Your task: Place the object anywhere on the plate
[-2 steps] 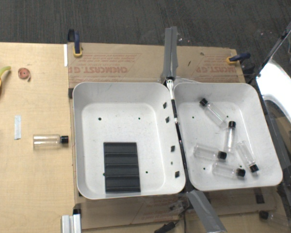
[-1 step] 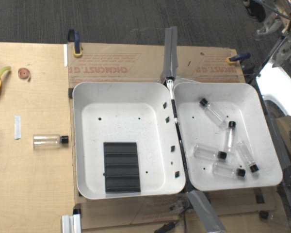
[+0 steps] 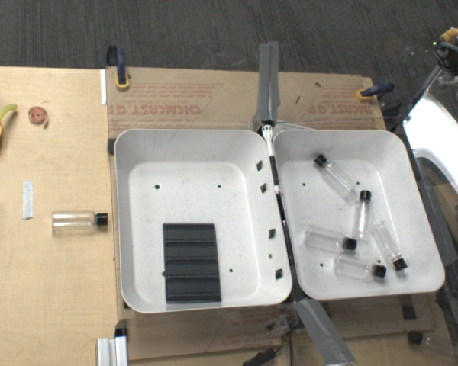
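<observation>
Clear, black-capped plastic vials lie scattered in the right white bin; a ribbed black plate sits in the left bin. The cardboard beyond bears red print reading "CHEMCMZT.GE", seen reversed.

Two white bins side by side on desk. Left bin holds dark ribbed plate, near side. Right bin holds five clear vials with black caps, scattered. One more vial lies on desk, left of bins.
</observation>
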`<state>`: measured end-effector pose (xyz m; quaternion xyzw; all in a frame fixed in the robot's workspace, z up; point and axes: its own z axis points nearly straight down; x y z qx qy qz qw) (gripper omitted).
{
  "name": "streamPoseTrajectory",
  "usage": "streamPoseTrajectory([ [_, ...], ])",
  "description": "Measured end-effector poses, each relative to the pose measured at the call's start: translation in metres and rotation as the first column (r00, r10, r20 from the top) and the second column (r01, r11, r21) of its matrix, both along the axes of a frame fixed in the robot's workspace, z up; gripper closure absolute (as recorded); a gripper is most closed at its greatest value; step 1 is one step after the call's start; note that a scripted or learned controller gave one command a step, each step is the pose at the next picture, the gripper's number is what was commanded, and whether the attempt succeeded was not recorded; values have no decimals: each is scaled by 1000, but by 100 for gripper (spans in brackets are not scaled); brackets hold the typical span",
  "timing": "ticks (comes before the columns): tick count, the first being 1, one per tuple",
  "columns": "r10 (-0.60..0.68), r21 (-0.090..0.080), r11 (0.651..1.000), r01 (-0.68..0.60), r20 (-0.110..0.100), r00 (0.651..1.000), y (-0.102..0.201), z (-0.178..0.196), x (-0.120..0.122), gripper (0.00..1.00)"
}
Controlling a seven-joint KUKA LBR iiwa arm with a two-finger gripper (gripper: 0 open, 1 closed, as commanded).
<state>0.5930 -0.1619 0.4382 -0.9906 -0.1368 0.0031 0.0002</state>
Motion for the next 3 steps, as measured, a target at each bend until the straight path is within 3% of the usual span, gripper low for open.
streamPoseTrajectory([
  [1,-46,0,999,46,2,999,32,-20,53,0],
  [2,-74,-1,997,74,1,997,-55,2,20,0],
  [3,-67,0,998,67,4,998,32,2,57,0],
])
